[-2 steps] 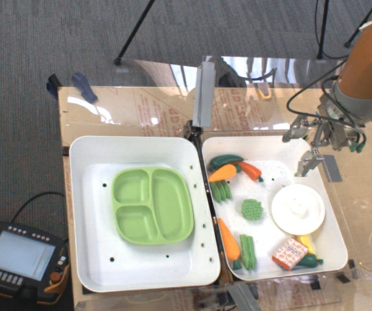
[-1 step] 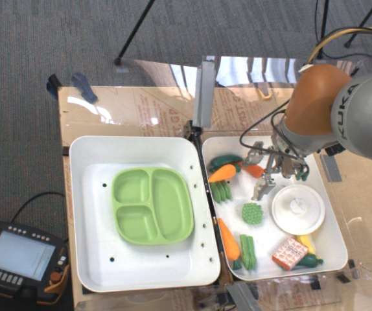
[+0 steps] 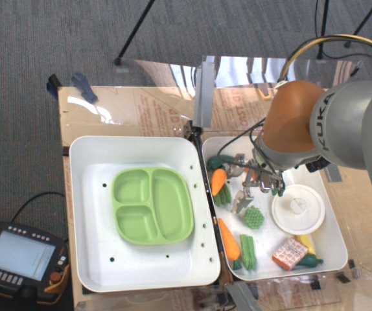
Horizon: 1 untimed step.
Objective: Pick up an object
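Knobbly round green broccoli [image 3: 254, 218] lies beside gripper [image 3: 243, 198].

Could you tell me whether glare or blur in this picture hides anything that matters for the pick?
In the camera view, glare washes out the clear sheet behind the bins and brightens the left bin; the green tray stays crisp; the gripper over the right bin is small and slightly soft, so its finger state is unreadable.
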Each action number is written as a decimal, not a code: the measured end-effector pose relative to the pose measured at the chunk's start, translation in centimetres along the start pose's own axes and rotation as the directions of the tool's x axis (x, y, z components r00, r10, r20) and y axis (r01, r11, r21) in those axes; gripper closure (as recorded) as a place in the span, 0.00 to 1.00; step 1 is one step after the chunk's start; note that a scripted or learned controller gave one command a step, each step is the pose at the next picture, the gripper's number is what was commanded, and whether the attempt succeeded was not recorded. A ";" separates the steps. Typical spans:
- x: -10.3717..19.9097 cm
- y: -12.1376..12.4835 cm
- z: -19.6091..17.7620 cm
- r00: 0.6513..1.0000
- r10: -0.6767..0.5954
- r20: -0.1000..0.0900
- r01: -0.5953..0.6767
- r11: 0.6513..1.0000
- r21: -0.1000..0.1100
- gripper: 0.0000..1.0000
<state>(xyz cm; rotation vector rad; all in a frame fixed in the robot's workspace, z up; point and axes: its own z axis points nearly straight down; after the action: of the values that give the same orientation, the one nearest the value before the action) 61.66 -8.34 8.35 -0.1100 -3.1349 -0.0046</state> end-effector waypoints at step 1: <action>6.1 -2.3 -0.1 0.994 0.106 0.000 -0.106 0.994 0.002 0.00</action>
<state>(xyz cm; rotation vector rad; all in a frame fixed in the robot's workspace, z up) 55.41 -10.23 8.44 -0.2765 -3.1242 -0.0011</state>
